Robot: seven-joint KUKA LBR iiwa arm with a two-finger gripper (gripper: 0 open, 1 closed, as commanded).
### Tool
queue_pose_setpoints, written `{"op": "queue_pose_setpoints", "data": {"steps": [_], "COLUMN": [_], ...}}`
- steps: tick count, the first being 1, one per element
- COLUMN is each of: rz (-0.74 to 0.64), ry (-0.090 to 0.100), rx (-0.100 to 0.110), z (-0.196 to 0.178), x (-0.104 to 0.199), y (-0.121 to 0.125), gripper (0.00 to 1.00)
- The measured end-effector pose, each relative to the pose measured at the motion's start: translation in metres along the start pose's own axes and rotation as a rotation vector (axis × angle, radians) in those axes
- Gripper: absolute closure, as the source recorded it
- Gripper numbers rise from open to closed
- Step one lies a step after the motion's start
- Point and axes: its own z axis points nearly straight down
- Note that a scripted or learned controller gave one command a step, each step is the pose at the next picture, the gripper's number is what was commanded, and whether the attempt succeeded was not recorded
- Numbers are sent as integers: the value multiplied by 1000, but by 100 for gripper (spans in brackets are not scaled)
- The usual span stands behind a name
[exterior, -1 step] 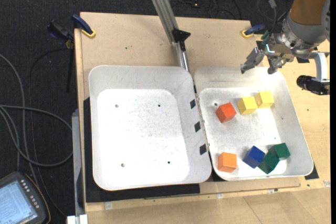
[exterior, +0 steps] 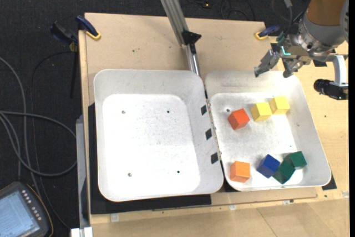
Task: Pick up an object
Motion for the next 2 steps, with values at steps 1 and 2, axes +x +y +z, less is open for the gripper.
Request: {"op": "queue_pose_setpoints", "data": {"steps": [1, 2], "rz": [2, -1], "ry": [0, 1], "rx": [2, 4], "z": [43, 105], "x": [0, 6], "y": [0, 5], "gripper": [0, 0]}}
